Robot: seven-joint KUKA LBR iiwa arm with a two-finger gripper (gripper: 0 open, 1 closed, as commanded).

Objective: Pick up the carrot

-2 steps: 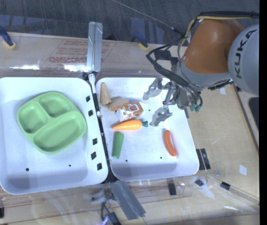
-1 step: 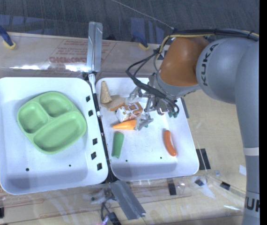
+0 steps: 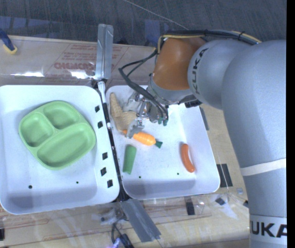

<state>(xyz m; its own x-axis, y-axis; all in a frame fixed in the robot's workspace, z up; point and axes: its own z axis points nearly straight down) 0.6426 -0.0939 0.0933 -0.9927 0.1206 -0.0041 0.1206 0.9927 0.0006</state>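
You have the grey KUKA arm [image 3: 246, 112] filling the right of the view, its orange band [image 3: 173, 63] bent down over the far part of the right bin [image 3: 199, 182], which I will use as the landmark. That right bin sits on the tabletop [image 3: 49, 61] touching the left bin [image 3: 13, 190] along a shared middle edge marked with small black tabs. In the left bin you can see 1 green divided plate [image 3: 57, 133] with 3 compartments, lying flat toward the far side of it. Inside the right bin, the gripper [image 3: 146, 119] hangs low over the far-left part, just above the carrot [image 3: 143, 138]; its metal parts are bunched together and blurred, so you cannot tell how far it is spread or whether it has hold of anything. The carrot lies on the floor of the right bin, left of centre, orange body pointing left and its green top toward the right. Just beside it, toward the bin's far-left corner, is a tan ribbed piece that looks like a cone [image 3: 119, 112]. Nearer the front of the right bin lies 1 green cucumber-like stick [image 3: 130, 159], and toward the bin's right side lies 1 orange-red sausage [image 3: 188, 157], well apart from the carrot.
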